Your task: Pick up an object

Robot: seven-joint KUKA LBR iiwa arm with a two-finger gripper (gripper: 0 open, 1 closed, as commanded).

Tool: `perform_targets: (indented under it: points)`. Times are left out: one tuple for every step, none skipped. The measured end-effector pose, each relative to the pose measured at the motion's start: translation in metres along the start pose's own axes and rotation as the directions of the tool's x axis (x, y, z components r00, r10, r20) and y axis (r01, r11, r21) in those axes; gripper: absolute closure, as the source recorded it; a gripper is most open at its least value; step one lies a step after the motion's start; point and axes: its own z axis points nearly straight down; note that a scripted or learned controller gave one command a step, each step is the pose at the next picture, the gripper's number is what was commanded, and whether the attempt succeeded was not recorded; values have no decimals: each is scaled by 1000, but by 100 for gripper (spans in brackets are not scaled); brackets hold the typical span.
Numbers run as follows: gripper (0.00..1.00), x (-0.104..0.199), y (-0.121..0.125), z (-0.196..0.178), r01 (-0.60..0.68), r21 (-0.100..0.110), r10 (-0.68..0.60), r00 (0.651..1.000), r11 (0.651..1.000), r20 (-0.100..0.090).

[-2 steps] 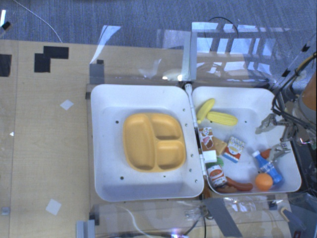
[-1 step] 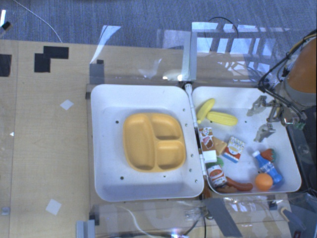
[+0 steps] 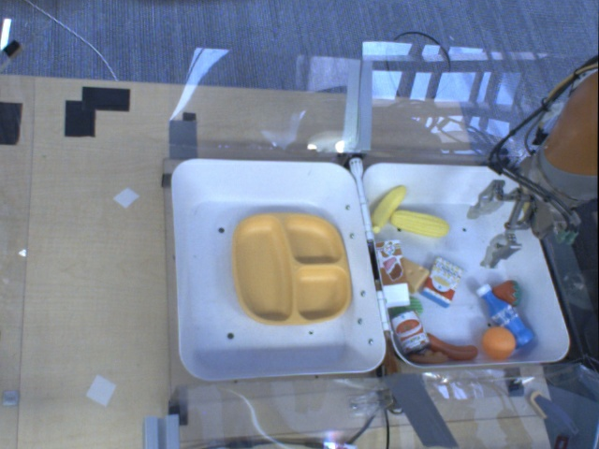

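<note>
So the pickable stuff is all piled in the right bin (image 3: 468,181): a banana (image 3: 387,205) and a corn cob (image 3: 419,222) up near the divider, a small juice carton (image 3: 443,281) in the middle, a ketchup-looking bottle (image 3: 408,323) and a sausage (image 3: 447,349) along the near edge, and a blue bottle (image 3: 505,317) with an orange (image 3: 498,342) just beside it in the near right corner. Nothing's been singled out yet as far as I can judge; any of these could be "the object".

The gripper (image 3: 501,223) hangs over the right side of that bin, jaws spread apart with nothing between them. My read is it's parked above bare white floor between the corn and the blue bottle, so it's lining up a descent rather than grabbing.

The left bin (image 3: 192,251) holds a yellow divided tray (image 3: 290,267) sitting flat in the middle, well apart from the toys. Probably the drop spot, but that's a guess. Both bins sit side by side on the wooden counter (image 3: 84,251).
</note>
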Motion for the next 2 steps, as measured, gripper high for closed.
perform_targets:
  points:
    - [0,-39,42,-83,-262,-1,262,965,965,6]
    - [0,2,51,42,-144,1,144,989,990,16]
